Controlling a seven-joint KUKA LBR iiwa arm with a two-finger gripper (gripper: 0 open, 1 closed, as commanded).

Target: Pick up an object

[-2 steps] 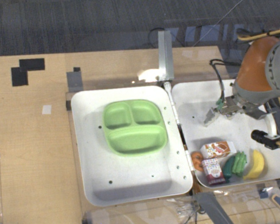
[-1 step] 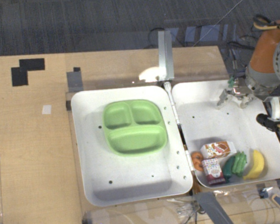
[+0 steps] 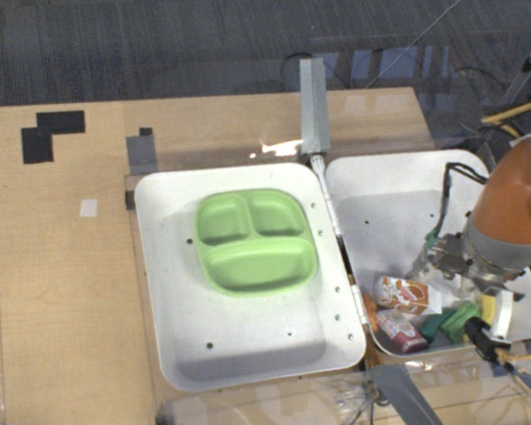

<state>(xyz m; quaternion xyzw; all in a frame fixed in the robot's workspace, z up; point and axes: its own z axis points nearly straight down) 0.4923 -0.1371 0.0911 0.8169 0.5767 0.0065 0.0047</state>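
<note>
Two white bins sit side by side on the table (image 3: 68, 303). A green divided plate (image 3: 254, 239) lies in the left bin (image 3: 182, 357). Snack packets (image 3: 401, 293) and a green object (image 3: 451, 321) cluster at the right bin's (image 3: 386, 194) near edge, beneath the tool (image 3: 461, 276), whose state I cannot tell.

Green divided tray (image 3: 253, 239) in white left bin (image 3: 181, 348); orange-white packet (image 3: 403, 292), green item (image 3: 453, 319), tan bench (image 3: 58, 304).
</note>
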